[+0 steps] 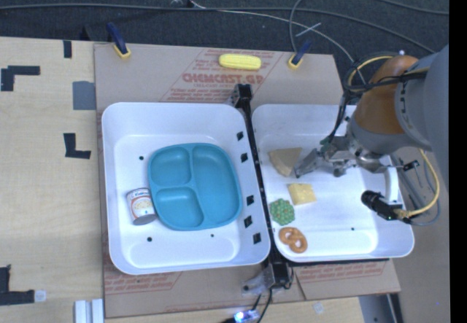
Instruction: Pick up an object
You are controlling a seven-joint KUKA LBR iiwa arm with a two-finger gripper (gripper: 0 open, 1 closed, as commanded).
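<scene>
While the arm (398, 106) reaches in from the right, its tool (310, 162) hangs low over the right bin (379, 245), pointing left toward a tan wedge of bread (284, 161) that lies in the far left part of that bin. Whether the tool's fingers stand apart or together cannot be told, since they merge into one dark shape, and nothing is seen clamped between them; the tip lies just beside the right edge of the wedge. Near of the wedge sits a yellow cheese block (301, 193), and beside it, nearer and to the left, a green broccoli piece (282, 211). A brown pretzel (293, 239) lies closest to the near wall of the same bin. All four items rest on the bin floor.

The left bin (120, 125) holds a blue divided plate (195, 185) at its centre, with three compartments. A small can (141, 205) lies tipped on its side, touching the plate's left near edge. Both bins stand side by side on a sheet of cardboard (160, 74) laid on the wooden surface (36, 168). A yellow banana-shaped toy (239, 61) rests on the cardboard beyond the bins, between two blue and yellow clamps (118, 43) at the far edge. Cables (314, 22) loop from the arm across the dark floor beyond.
</scene>
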